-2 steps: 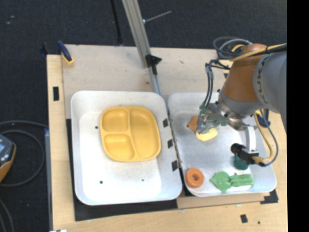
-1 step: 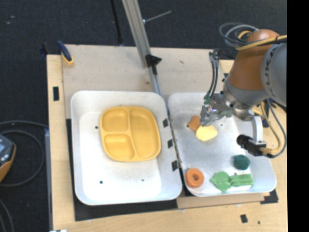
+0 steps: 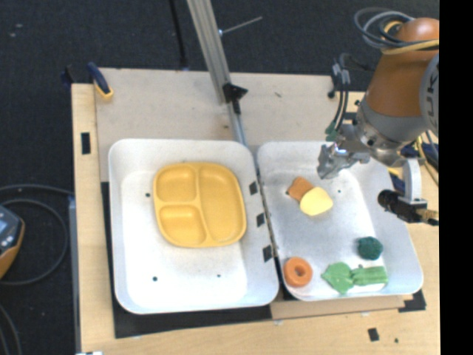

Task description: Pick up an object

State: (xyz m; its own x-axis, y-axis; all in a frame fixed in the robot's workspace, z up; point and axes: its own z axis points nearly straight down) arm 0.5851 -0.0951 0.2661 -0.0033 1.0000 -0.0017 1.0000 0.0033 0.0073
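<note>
Overhead slanted view of the table (image 3: 170, 98) bearing two shallow white bins; the left bin (image 3: 133, 272) carries a yellow divided plate (image 3: 199, 203); the right bin (image 3: 336, 161) carries the loose candidates for the pick.

Candidates: a pale yellow piece (image 3: 316, 202) lying against an orange-brown piece (image 3: 298, 189) in the upper middle of the right bin; a dark green ball (image 3: 369, 248) toward the right wall; an orange ring (image 3: 298, 272) at the lower left corner; a bright green toy (image 3: 353, 276) along the lower edge.

Risks, as judged from this arrangement: the yellow and orange-brown pieces touch, so a descent between them could pinch both or push one aside; the rounded yellow piece may squirt out if closed on off-centre; the ring and the green toy lie close to the bin walls, where a finger could strike the rim; the ball is likely to roll if nudged.

Jaws (image 3: 332, 160): hanging over the upper part of the right bin, near the two touching pieces and just up and right of them; nothing is seen between them, and they appear to touch no object; whether they stand open or closed cannot be told, since the metal parts blur together against the white floor.
</note>
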